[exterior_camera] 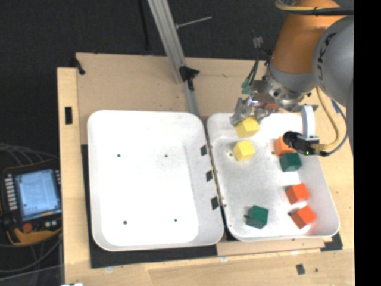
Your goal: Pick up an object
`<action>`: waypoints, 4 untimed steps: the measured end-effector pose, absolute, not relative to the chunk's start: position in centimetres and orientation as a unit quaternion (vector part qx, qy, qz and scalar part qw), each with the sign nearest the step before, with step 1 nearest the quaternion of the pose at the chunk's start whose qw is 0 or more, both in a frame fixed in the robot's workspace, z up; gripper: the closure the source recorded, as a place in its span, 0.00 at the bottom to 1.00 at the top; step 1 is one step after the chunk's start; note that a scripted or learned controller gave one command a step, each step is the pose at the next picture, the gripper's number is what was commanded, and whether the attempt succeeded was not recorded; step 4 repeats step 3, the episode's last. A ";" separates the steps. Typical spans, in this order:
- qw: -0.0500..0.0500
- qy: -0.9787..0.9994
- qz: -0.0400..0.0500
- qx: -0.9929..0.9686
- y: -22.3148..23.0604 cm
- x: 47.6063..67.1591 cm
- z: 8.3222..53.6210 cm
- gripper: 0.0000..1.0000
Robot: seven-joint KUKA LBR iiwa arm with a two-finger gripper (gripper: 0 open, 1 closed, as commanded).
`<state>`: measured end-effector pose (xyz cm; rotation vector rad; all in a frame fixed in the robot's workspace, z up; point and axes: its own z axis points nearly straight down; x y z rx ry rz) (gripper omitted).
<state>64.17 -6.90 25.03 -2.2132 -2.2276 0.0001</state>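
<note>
The gripper (247, 117) hangs over the far left corner of the right bin (331, 219), reaching in from the right under the arm (303, 34) with its orange band. A yellow block (247, 127) sits right at the fingertips: its top edge meets the metal fingers, which come down on either side of it, so the fingers look closed on this block, though whether it is lifted off the bin floor or still resting there cannot be told from this angle. Just below it, nearer the camera and slightly left, a second yellow block (243, 151) lies on the bin floor, close to the first but apart from it and clear of the gripper. To the right, partly hidden by a black part and cable on the wrist, an orange block (278, 145) lies beside a green block (290, 162), the two nearly touching. Further toward the near edge lie two more orange blocks, one (297, 193) above the other (303, 217), close together along the right wall. Another green block (257, 216) lies near the front of the bin, well apart from the gripper. The left bin (98, 177) stands beside the right one, their walls touching along the middle.
</note>
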 end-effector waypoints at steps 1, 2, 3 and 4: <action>0.001 -0.710 0.000 -0.705 -1.6 61.2 25.3 1.00; 0.001 -0.710 0.000 -0.705 3.3 59.9 24.9 1.00; 0.001 -0.710 0.001 -0.705 8.3 56.6 24.2 1.00; 0.001 -0.710 0.001 -0.705 8.3 56.6 24.2 1.00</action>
